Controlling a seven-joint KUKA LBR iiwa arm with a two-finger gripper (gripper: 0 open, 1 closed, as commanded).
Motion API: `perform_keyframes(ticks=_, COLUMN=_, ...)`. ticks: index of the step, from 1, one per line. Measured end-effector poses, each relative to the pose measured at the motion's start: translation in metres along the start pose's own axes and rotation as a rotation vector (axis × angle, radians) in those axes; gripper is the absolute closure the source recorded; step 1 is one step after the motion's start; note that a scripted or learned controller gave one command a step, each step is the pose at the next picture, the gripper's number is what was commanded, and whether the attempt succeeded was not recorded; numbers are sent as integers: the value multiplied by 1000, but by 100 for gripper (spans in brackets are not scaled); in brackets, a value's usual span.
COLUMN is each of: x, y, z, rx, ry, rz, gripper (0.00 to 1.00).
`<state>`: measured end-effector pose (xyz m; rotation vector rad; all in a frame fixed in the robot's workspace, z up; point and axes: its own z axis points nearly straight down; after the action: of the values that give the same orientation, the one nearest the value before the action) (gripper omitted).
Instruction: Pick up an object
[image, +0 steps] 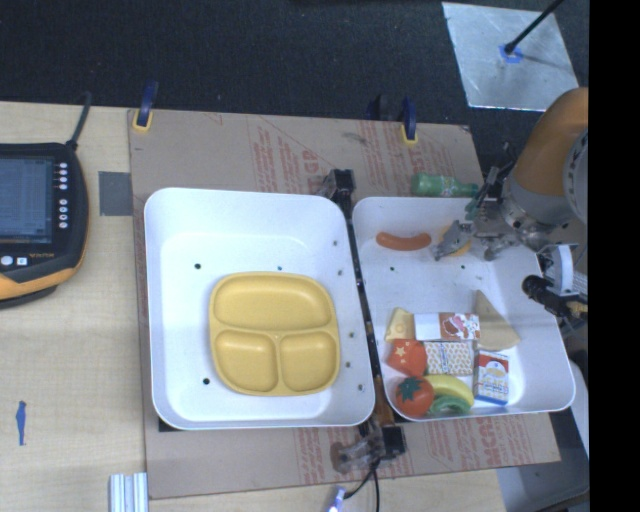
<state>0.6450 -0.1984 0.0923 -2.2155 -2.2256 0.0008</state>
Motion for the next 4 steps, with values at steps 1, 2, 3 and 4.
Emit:
perform_keyframes(ticks=1, x=-3, y=-110, z=1, rx=3, ry=-1, rz=1, gripper=0)
perform_keyframes(ticks=2, x=-13, y=-22, z=0, rx=-1, ry=0, rz=2, gripper=0)
perform_keyframes(ticks=3, x=-13, y=11, z=0, rx=0, ry=0, rz=1, gripper=0)
perform_keyframes(ticks=4, x=-14, y=12, z=-11, rx=1, ry=0, rz=-3, gripper=100)
